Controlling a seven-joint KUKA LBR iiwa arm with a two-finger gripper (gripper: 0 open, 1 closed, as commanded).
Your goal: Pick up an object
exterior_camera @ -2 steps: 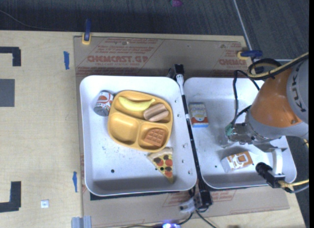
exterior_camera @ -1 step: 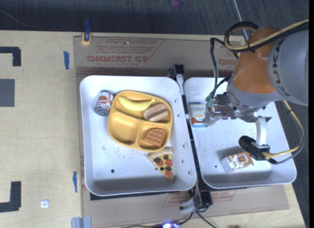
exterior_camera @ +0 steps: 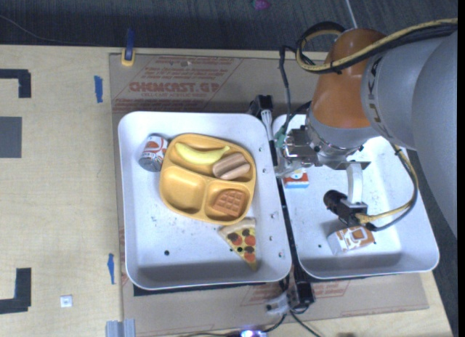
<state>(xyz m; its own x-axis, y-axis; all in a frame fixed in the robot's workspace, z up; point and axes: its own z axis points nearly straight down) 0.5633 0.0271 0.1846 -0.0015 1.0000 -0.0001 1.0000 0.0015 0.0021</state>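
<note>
My gripper (exterior_camera: 289, 152) hangs over the left edge of the right bin (exterior_camera: 407, 256), close to the divider between the two bins. Just below it a small red, white and blue box (exterior_camera: 296, 179) lies on the bin floor; whether the gripper touches it is unclear. A small orange and white packet (exterior_camera: 353, 238) lies near the front of the same bin. The grey arm with its orange band (exterior_camera: 349, 88) covers the back of this bin.
The left bin (exterior_camera: 145, 256) holds a yellow divided plate (exterior_camera: 182, 187) with a banana (exterior_camera: 197, 154), a hot dog (exterior_camera: 231, 165) and a waffle (exterior_camera: 228, 202). A soda can (exterior_camera: 151, 152) lies at its left, a pizza slice (exterior_camera: 243, 240) in front. Cables loop by the wrist.
</note>
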